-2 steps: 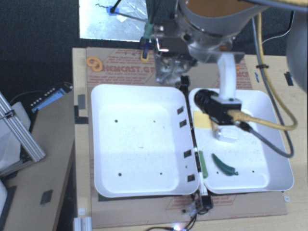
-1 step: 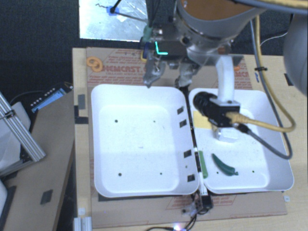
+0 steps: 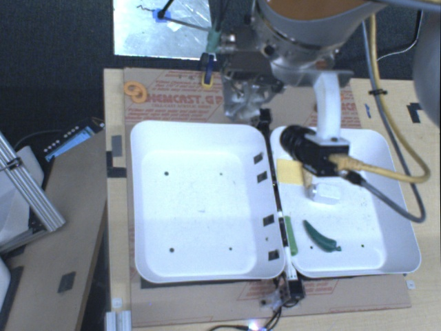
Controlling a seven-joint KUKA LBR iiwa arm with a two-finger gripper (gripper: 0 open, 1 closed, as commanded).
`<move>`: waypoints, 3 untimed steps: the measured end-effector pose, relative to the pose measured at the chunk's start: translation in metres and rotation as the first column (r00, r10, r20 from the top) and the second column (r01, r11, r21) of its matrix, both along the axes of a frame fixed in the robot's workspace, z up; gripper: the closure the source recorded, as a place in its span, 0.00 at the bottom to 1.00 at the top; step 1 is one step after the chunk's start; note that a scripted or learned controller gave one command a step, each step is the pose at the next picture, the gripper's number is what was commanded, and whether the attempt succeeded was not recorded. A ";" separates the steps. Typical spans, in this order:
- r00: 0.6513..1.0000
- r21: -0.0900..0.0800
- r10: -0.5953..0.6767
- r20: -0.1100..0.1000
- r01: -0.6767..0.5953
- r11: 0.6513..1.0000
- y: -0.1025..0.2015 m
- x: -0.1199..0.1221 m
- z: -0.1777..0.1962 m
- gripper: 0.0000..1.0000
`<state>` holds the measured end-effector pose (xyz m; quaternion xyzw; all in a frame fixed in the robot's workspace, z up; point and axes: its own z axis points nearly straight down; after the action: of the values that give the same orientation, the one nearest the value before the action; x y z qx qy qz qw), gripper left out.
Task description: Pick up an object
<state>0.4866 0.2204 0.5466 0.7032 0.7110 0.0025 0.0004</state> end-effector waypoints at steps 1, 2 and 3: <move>1.000 -0.001 0.000 -0.001 0.000 1.000 0.000 0.000 -0.001 0.00; 1.000 0.001 0.005 0.001 -0.005 1.000 0.000 0.000 0.011 1.00; 1.000 0.001 0.006 0.000 -0.006 1.000 0.000 0.000 0.010 0.00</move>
<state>0.4868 0.2206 0.5569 0.7012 0.7130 0.0028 0.0001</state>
